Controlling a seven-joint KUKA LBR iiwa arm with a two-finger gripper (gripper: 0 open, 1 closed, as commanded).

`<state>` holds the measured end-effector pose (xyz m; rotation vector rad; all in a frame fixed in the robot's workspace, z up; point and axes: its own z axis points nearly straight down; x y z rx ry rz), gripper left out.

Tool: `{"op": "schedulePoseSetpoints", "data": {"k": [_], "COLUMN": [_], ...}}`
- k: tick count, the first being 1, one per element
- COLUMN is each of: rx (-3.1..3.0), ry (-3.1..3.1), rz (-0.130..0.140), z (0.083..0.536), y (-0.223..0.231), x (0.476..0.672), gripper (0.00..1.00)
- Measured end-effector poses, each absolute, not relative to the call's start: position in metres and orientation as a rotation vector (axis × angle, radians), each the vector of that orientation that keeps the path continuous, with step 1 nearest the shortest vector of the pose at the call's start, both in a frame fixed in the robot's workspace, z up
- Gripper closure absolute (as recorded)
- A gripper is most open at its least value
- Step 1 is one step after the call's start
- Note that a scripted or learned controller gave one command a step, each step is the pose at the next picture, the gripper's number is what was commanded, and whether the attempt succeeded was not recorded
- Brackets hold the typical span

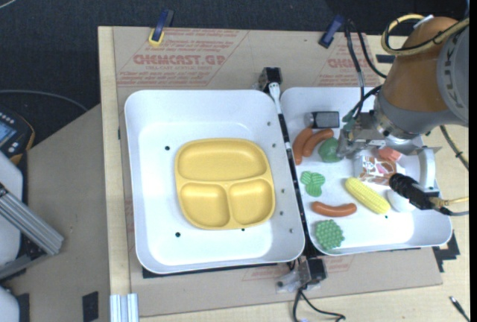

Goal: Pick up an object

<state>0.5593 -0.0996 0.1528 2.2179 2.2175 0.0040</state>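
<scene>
The right bin holds several toy foods. An orange sausage-like piece lies at its left, with a round green piece beside it. A yellow corn cob lies in the middle, a red sausage in front of it, and a leafy green piece by the left wall. A bumpy green piece sits at the front. A red-and-white packet lies under the wrist. My gripper hangs low, just right of the round green piece.
The left bin carries a yellow divided plate. A small dark block lies at the back of the right bin. The grey and orange arm covers the right bin's back right corner.
</scene>
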Motion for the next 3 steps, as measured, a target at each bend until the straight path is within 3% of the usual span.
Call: {"op": "schedulePoseSetpoints", "data": {"k": [1, 2, 3], "rx": [2.214, 2.217, 2.214], "ry": [2.219, 2.22, 2.224], "rz": [0.008, 0.003, 0.004], "z": [0.214, 0.226, 0.215], "y": [-0.093, -0.092, -0.049], "x": [0.563, 0.564, 0.6], "gripper": [1.0, 1.0, 1.0]}}
